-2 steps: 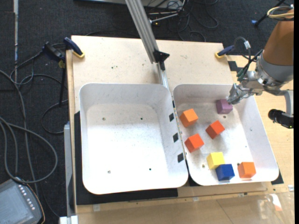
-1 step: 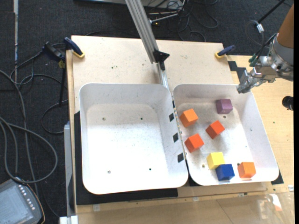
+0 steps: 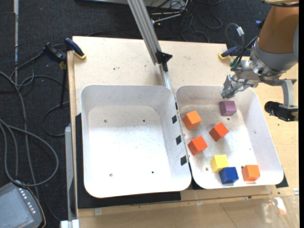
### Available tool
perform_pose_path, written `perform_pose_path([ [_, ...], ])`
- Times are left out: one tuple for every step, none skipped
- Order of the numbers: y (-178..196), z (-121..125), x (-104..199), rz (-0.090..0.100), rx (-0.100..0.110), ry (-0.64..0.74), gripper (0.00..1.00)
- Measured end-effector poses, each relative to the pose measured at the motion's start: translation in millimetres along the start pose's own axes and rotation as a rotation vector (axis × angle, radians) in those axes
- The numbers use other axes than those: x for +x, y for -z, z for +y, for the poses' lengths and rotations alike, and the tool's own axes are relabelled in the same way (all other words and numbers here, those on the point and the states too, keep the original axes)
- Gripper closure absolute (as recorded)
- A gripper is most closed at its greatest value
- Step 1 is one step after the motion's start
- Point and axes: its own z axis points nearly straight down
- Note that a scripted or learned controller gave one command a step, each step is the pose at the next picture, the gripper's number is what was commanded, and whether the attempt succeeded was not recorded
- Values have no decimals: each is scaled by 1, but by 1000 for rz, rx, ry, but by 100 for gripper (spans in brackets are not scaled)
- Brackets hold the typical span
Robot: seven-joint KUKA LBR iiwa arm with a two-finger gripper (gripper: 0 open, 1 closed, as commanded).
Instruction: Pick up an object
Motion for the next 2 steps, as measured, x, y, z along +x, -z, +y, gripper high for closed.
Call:
perform_pose_path([
  [-17,4,58,0,1,1,100],
  [-27,4,102,0,1,0,100],
])
